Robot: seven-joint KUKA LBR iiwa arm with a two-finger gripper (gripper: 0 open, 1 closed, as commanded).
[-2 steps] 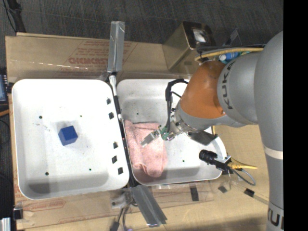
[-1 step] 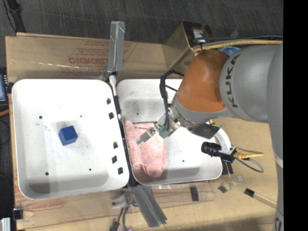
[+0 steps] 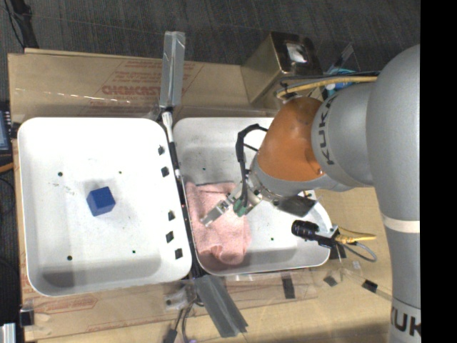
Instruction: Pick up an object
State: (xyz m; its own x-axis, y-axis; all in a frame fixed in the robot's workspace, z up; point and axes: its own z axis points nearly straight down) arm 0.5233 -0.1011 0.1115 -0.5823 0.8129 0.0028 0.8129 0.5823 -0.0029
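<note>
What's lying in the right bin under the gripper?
A pink cloth lies crumpled in the right bin, against its left wall, with the gripper over it. Whatever is beneath the cloth or the arm is covered.

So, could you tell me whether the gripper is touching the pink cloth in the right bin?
Cannot tell. In the camera view the gripper overlaps the pink cloth in the right bin, but the slanted downward look hides any contact or gap.

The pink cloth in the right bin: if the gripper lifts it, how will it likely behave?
The pink cloth lies rumpled and folded, so it is probably floppy and would drape from the gripper above it rather than hold shape. It looks thin, so likely light. Pushed, it would probably bunch against the right bin wall instead of sliding whole.
</note>
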